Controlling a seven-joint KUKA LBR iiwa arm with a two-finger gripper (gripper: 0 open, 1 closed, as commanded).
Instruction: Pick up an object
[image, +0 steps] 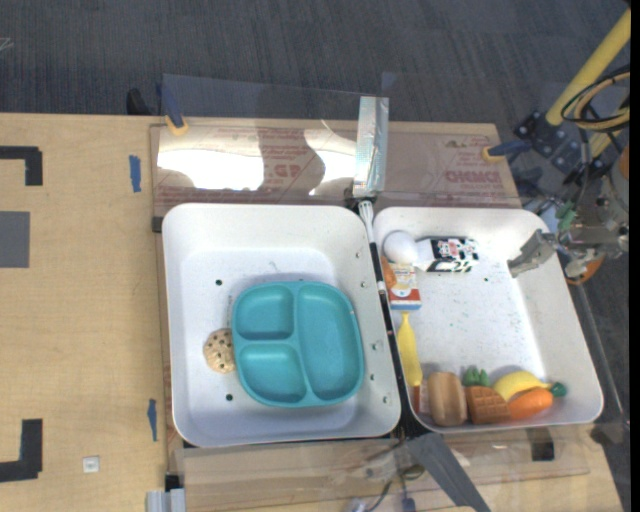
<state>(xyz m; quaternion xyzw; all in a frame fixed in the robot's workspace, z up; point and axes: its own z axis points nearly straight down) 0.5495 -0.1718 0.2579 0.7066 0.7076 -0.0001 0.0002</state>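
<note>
The right bin (500, 305) holds several toy foods. A white egg (399, 244) lies at its far left corner, with a small orange and white carton (402, 284) just in front of it. A black and white cow-patterned pack (450, 252) lies beside the egg. Along the near wall sit a yellow banana (408, 350), a brown bun (446, 397), a waffle (487, 403), a lemon (515, 383) and an orange carrot (532, 401). My gripper (528, 256) hangs at the bin's far right rim, above bare floor, apart from every object.
The left bin (190, 300) holds a teal divided plate (296, 342) with a cookie (218, 350) at its left side. A clear wall with a taped metal post (370, 145) stands behind both bins. Cables and the arm's wrist (590, 235) crowd the right edge.
</note>
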